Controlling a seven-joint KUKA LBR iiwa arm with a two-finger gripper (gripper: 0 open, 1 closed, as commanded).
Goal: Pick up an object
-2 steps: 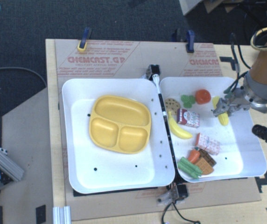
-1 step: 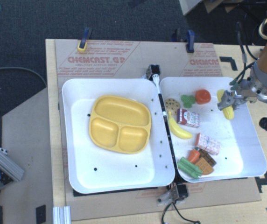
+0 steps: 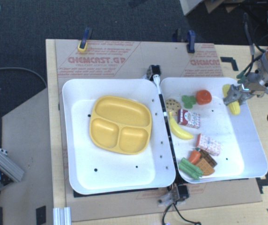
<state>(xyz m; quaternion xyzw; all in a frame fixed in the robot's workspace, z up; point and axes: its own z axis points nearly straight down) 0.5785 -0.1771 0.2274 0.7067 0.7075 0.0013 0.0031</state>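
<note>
A yellow corn cob (image 3: 234, 102), long axis running near to far, is seen gripped between the fingers of the gripper (image 3: 233, 96) at the right bin's (image 3: 246, 144) far-right edge. A yellow divided plate (image 3: 120, 124) is held by the left bin (image 3: 78, 139).

On the brown protective sheet (image 3: 124, 55) above my left bin I read red print, "CHEMCAST GP", repeated. The same lettering shows partly at the upper right, above the right bin. I cannot read the small cartons' labels.
</note>
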